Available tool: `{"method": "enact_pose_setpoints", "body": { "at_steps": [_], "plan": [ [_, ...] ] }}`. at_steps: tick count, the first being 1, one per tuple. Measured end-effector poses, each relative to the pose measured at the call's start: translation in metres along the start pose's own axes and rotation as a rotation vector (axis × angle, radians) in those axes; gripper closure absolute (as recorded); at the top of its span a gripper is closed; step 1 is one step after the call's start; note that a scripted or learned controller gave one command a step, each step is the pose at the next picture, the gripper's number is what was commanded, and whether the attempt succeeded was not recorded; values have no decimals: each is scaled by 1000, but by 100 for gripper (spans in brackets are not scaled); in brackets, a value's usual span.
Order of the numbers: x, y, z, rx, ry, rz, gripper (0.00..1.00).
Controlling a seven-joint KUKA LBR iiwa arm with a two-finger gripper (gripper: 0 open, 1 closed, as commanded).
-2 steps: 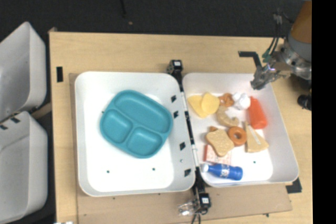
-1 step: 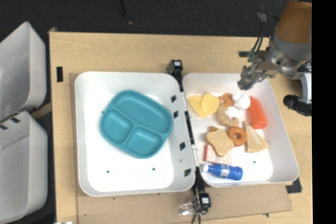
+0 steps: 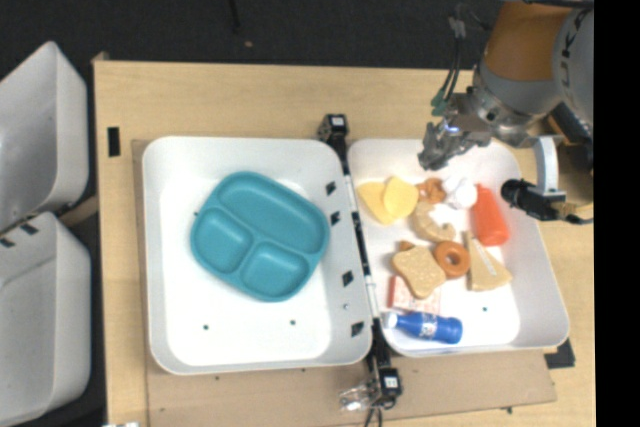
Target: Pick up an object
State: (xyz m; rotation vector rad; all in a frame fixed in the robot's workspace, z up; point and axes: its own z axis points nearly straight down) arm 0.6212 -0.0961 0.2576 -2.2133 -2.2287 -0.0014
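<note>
My gripper (image 3: 437, 155) hangs over the back of the right bin (image 3: 535, 315), just above the pile of small things. Below it lie a yellow wedge (image 3: 388, 199), a small brown piece (image 3: 432, 187) and a white lump (image 3: 461, 192). Further forward are an orange block (image 3: 489, 215), a tan bread-like slice (image 3: 416, 269), an orange ring (image 3: 452, 258), a pale tan wedge (image 3: 484, 267) and a blue and white tube (image 3: 428, 326). Nothing shows between the fingers.
A teal divided plate (image 3: 260, 235) lies in the left bin (image 3: 165, 315). A raised divider (image 3: 350, 235) with black clips runs between the two bins. The wooden bench (image 3: 120, 105) surrounds them, with white shapes at the far left.
</note>
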Motion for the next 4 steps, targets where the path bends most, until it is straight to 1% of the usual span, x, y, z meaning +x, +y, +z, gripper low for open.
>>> {"method": "enact_pose_setpoints", "body": {
  "at_steps": [1, 2, 4],
  "plan": [
    [48, 3, 0, 3, 0, 1, 100],
    [98, 3, 25, 2, 0, 1, 100],
    [93, -9, 24, 3, 0, 8, 100]
  ]
}}
